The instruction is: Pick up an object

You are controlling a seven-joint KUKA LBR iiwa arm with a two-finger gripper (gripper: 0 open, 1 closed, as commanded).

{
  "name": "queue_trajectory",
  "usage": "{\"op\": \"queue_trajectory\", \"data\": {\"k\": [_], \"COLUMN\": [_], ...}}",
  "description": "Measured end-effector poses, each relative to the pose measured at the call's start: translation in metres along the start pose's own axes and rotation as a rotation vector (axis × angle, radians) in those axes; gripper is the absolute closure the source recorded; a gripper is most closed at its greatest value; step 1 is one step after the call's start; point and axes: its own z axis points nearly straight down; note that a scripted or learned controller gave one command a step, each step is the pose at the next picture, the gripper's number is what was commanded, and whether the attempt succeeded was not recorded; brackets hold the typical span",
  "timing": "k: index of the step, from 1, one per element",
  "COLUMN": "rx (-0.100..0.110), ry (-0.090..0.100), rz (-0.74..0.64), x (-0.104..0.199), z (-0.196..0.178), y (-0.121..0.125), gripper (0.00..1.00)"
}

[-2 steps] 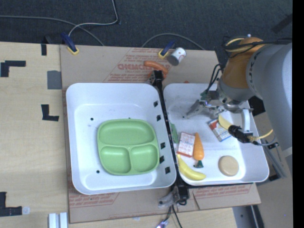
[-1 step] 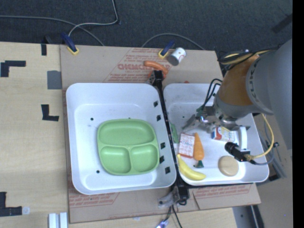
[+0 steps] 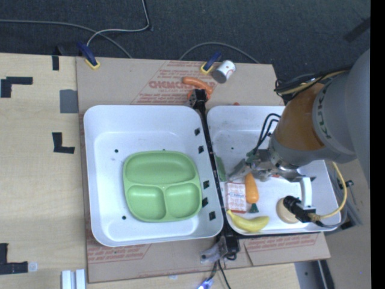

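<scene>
In the right bin point(image 3: 228, 125), an orange carrot point(image 3: 251, 191) with a dark green tip lies lengthwise near the middle. Left of it is a red and white packet point(image 3: 236, 196). A yellow banana point(image 3: 249, 223) rests along the front wall. My gripper point(image 3: 255, 168) hangs low just over the carrot's far end, open, one finger on each side of that end. Nothing is lifted. The grey arm with its orange band point(image 3: 301, 128) covers the bin's right part.
The left bin point(image 3: 102, 131) holds a green divided plate point(image 3: 162, 184). A small green thing point(image 3: 221, 171) sits against the right bin's left wall. Behind the bins, an orange item point(image 3: 198, 83) and a white cylinder point(image 3: 224, 71) lie on the cardboard.
</scene>
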Motion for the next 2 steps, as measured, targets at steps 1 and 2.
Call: {"op": "queue_trajectory", "data": {"k": [1, 2], "rx": [0.000, 0.004], "ry": [-0.001, 0.002], "rz": [0.000, -0.002], "x": [-0.001, 0.061], "z": [-0.010, -0.098], "y": [0.000, 0.004], "gripper": [1.00, 1.00]}}
